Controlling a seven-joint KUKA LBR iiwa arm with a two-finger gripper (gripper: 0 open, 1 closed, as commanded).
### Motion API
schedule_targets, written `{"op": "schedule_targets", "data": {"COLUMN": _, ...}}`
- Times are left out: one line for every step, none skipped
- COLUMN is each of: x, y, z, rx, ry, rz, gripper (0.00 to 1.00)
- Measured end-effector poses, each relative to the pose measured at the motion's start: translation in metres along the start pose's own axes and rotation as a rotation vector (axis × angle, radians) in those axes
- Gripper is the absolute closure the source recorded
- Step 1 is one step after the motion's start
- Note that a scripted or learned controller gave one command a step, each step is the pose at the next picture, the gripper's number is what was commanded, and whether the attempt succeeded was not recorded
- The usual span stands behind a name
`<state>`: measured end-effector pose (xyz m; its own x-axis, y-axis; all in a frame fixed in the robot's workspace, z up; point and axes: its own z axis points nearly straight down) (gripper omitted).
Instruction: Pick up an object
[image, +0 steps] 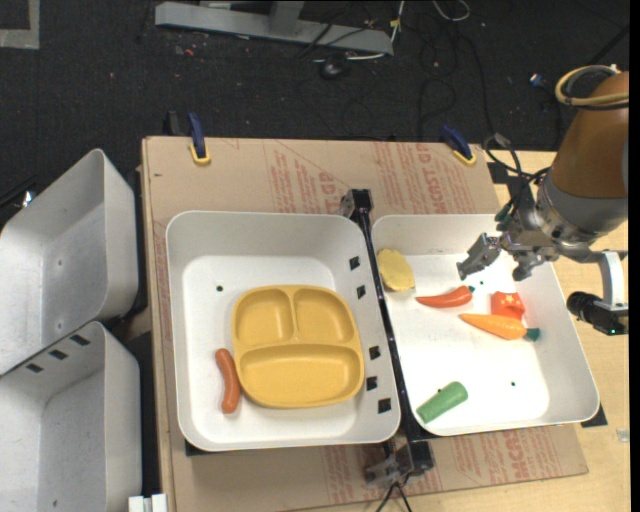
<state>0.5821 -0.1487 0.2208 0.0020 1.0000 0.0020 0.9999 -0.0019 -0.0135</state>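
Bench (250, 165): lying flat and brown under everything, carrying two white bins side by side.
Left bin (190, 260): sitting on the left half of the bench, touching the right bin along a black strip in the middle.
Right bin (560, 390): sitting on the right half of the bench, holding most of the toy food.
Arm (590, 140): reaching in from the right, showing grey and orange, hanging over the top right part of the right bin.
Yellow tray (297, 345): lying in the middle of the left bin, showing three parts.
Gripper (505, 257): hanging over the top right of the right bin, spreading two dark fingers wide apart, holding nothing, staying just above the red pepper and the chili.
Sausage (228, 380): lying in the left bin, just beside the tray's left edge.
Carrot (492, 325): lying in the right bin, pointing left, just under the red pepper.
Chili (443, 297): lying red and thin, near the yellow food.
Green pickle (442, 401): lying tilted near the bottom of the right bin, well apart from the rest.
Yellow food (396, 270): resting by the right bin's left wall.
Red pepper (508, 303): sitting small, touching the carrot.
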Motion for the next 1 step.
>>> {"op": "schedule_targets", "data": {"x": 0.0005, "y": 0.0027, "z": -0.0076, "rx": -0.014, "ry": -0.002, "rz": -0.003, "gripper": 0.0}}
